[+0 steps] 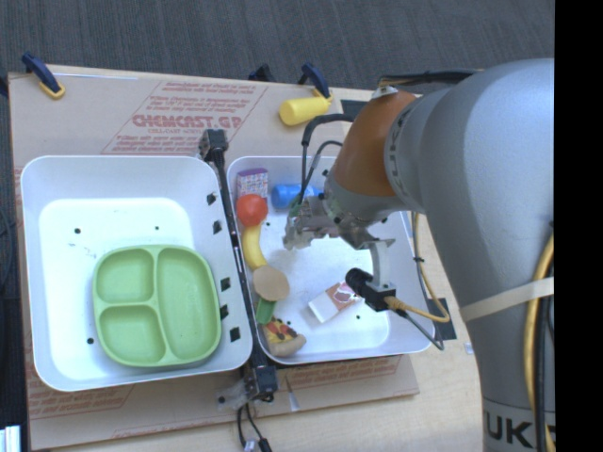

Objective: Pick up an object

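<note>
- Objects for picking: all lay in the right bin (400, 342), none lifted.
- Gripper (300, 232): hung low over the right bin's middle, near the blue item (285, 195); whether it was open or closed could not be told, and nothing was seen held.
- Arm (443, 158): reached in from the right, orange band (369, 149) above the wrist.
- Along the bin's left wall, back to front: purple carton (254, 178), tomato (251, 209), banana (252, 249), tan disc (271, 282), mixed food piece (281, 335).
- Nearer the middle: white-and-red packet (332, 301).
- Left bin (38, 281): held a green divided tray (155, 305).
- Yellow clamp (301, 109): on the cardboard (113, 111) behind the bins.
- Progress, as judged: approach stage only; grasp and lift remained.
- Writing: cardboard printed in red, "CHEMCAST GP"; smaller lines unreadable. "UK" visible on the arm's base.
</note>
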### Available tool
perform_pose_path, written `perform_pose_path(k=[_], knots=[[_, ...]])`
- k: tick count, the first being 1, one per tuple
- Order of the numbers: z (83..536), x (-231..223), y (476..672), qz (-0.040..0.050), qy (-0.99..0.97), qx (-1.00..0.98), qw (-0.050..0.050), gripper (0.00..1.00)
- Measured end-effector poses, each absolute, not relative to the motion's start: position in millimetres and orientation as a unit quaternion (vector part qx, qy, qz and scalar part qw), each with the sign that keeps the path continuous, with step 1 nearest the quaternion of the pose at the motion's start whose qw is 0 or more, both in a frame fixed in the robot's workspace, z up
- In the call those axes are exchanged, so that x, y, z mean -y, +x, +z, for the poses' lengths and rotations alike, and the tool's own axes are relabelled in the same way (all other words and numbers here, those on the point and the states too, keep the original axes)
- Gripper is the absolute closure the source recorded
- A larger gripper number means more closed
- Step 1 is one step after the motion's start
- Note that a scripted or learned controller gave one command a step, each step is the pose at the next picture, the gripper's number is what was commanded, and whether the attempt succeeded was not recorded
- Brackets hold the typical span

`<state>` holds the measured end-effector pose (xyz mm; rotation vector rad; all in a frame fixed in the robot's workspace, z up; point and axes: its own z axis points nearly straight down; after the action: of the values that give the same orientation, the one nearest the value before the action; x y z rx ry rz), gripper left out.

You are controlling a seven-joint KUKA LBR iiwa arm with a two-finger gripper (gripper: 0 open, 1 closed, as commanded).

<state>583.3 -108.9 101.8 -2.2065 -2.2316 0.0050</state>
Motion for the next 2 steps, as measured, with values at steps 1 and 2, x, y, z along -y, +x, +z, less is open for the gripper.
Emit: perform_pose_path(k=[1,2], knots=[[192,89,553.1,0.0001,-0.705,0.709,0.001,1.0],[187,93,542.6,0.0012,-0.705,0.709,0.001,1.0]])
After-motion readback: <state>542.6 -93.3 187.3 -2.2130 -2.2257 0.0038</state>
